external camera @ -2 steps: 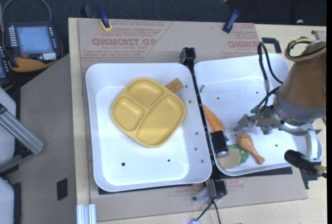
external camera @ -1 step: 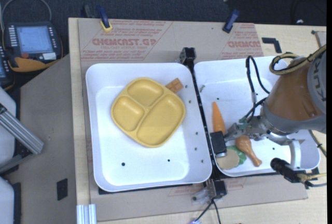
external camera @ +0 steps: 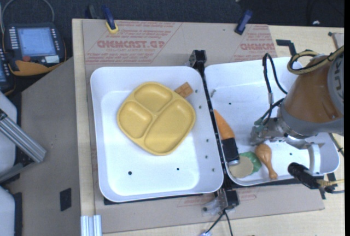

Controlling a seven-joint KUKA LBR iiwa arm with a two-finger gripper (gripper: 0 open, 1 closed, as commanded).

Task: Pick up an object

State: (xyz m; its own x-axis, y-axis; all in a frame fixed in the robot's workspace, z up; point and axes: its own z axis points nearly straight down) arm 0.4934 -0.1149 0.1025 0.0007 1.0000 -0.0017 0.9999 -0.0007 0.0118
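- The toy drumstick (external camera: 266, 158) lies near the front edge of the right bin (external camera: 240, 79).
- My gripper (external camera: 266, 135) hangs just above it; I cannot tell its state.
- A yellow plate (external camera: 157, 118) sits in the left bin (external camera: 109, 142).

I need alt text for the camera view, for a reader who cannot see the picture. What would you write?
A grey and orange robot arm reaches from the right into the right white bin, its gripper low beside a toy chicken drumstick. That bin also holds an orange carrot-like piece, a black block and a green item. The left white bin holds a yellow divided plate.
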